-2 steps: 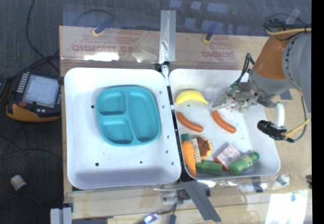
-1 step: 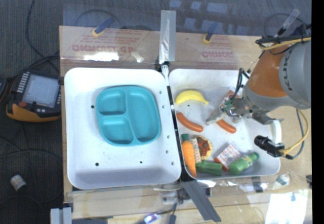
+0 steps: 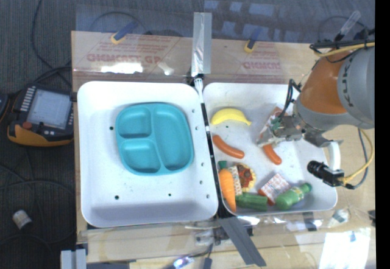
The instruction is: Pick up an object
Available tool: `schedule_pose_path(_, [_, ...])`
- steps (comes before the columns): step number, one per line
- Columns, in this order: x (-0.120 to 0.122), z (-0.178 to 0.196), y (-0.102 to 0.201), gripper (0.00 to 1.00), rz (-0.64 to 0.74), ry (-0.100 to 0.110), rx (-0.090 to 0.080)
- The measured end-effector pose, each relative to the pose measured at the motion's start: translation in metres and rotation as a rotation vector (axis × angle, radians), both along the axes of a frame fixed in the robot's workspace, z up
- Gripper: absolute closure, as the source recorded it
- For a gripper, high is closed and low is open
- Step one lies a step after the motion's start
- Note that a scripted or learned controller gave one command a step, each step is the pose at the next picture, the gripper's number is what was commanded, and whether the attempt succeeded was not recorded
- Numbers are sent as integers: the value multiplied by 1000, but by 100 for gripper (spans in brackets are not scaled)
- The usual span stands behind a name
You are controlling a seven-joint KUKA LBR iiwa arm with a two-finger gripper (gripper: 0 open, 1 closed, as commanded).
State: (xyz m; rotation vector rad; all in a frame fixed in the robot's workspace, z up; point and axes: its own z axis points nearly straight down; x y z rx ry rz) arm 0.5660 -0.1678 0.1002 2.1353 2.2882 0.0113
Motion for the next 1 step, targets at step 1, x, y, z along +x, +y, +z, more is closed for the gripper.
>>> schedule_pose_path(1, [-14,105,42,100,-45,15,2])
